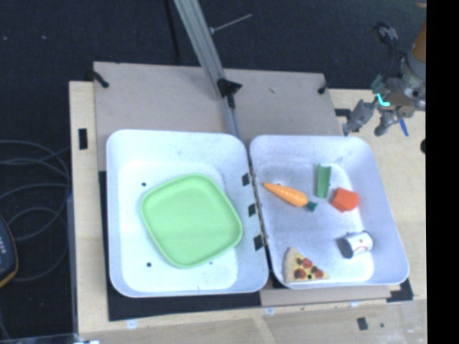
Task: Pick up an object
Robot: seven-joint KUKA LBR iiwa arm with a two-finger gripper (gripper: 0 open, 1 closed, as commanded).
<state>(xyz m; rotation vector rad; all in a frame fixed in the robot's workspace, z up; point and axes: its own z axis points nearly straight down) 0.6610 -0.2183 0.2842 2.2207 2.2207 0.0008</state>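
The right bin (380, 192) holds an orange carrot (287, 193), a green block (323, 180), a red-orange block (344, 200), a small white and black object (356, 244) and a pizza slice (303, 266). My gripper (371, 119) hangs beyond the bin's far right corner, above the bench and apart from all of these. Its fingers (356, 116) are spread open with nothing between them.
The left bin (125, 192) carries a light green square plate (190, 219). A metal pole (201, 41) slants up from the far edge between the two bins. Cables lie on the dark floor at the left.
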